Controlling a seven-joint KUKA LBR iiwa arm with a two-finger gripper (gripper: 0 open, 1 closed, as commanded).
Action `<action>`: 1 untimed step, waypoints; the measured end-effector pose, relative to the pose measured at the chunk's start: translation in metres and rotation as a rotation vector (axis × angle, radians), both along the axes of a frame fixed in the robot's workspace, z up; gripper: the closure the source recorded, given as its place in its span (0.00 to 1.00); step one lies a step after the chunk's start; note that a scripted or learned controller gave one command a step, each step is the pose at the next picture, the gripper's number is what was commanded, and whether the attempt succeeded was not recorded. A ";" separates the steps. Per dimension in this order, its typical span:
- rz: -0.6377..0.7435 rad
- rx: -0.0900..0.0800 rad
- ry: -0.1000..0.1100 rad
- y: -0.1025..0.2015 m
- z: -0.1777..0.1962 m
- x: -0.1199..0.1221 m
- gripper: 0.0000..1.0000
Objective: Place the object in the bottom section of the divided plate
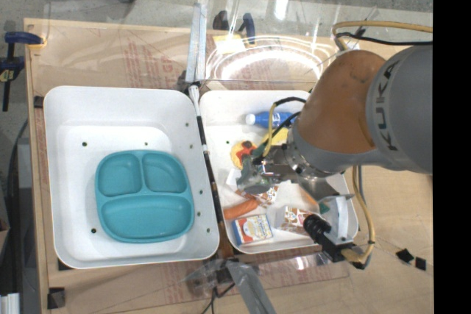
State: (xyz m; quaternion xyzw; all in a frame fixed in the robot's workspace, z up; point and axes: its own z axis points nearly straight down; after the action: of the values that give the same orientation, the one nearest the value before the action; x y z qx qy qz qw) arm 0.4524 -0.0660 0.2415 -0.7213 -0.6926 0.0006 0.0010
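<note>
The end effector sits low in the right bin among cluttered items; finger state cannot be told. The teal divided plate lies in the left bin, well apart to its left.

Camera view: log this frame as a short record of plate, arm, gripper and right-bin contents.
plate: teal three-section divided plate in the left white bin, nothing on it
arm: grey KUKA arm with orange band over the right white bin
gripper: two-finger gripper low among the clutter; grasp unclear
right bin items: blue bottle, orange carrot-shaped toy, small printed carton
</note>
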 end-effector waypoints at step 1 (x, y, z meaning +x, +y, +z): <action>-0.118 0.000 0.001 0.072 -0.012 0.001 1.00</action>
State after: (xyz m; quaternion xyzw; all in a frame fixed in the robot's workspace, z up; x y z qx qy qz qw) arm 0.4530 0.0056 0.2290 -0.7610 -0.6487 0.0008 0.0012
